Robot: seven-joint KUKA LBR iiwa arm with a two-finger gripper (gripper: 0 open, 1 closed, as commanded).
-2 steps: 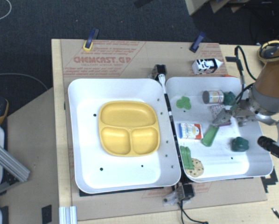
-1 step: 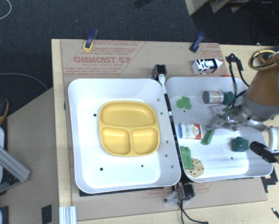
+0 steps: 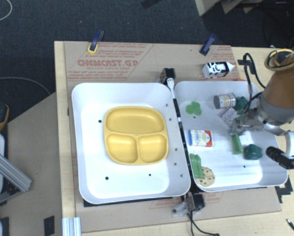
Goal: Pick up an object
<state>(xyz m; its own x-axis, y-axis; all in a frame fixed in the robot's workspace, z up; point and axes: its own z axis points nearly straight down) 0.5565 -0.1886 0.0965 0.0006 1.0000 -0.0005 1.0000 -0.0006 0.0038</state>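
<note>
Hung low in the right bin (image 3: pixel 220 181), gripper (image 3: pixel 237 128) beside the green stick (image 3: pixel 235 144); finger state impossible to tell.

Yellow divided plate (image 3: pixel 135 134) in white left bin (image 3: pixel 88 132); black-and-white patterned toy (image 3: pixel 218 69) at the right bin's (image 3: pixel 225 178) twelve o'clock
</note>
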